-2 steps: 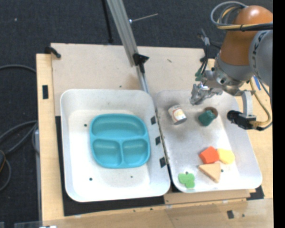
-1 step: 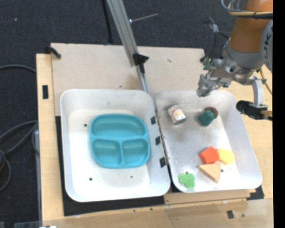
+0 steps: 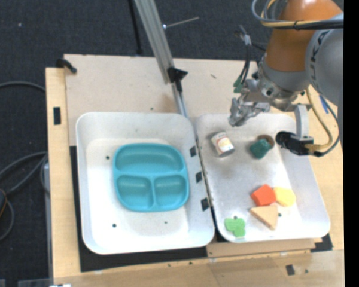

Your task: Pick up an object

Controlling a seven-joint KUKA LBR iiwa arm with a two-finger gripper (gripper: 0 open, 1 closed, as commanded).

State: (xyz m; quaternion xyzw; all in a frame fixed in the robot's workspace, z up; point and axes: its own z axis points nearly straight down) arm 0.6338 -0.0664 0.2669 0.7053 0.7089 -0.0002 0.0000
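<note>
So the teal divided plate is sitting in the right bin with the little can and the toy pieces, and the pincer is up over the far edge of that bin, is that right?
Not quite. The camera view shows the teal divided plate alone in the left bin. The little can and the toy pieces lie in the right bin, and the pincer is over that bin's far edge, as you said.

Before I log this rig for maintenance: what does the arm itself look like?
The arm is grey with a rounded orange band above the wrist. Thin grey cables loop over the orange part, and dark and yellowish cables run beside the wrist. The tool is small, grey and metallic.
</note>
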